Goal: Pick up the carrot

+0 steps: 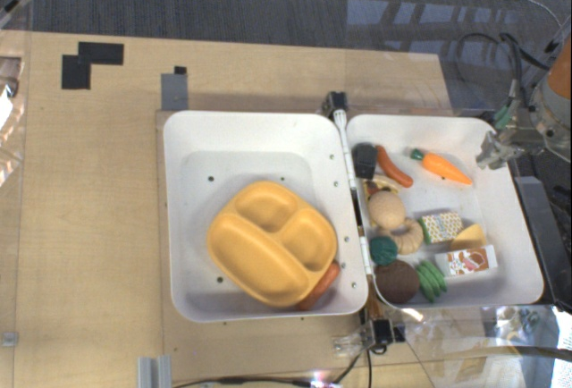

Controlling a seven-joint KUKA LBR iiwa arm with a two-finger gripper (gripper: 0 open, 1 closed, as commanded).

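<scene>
Camera view: carrot (441,165) near bin's far edge

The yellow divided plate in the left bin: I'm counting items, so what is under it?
An orange-red object pokes out from under the yellow plate's lower right edge. The plate covers most of it, so what it is cannot be told.

Open bin floor surrounds the carrot (442,166); the red sausage (393,167) lies nearby leftward.

One fixed camera high above the bench (89,225) looks down slantwise on both white bins (192,198).
</scene>
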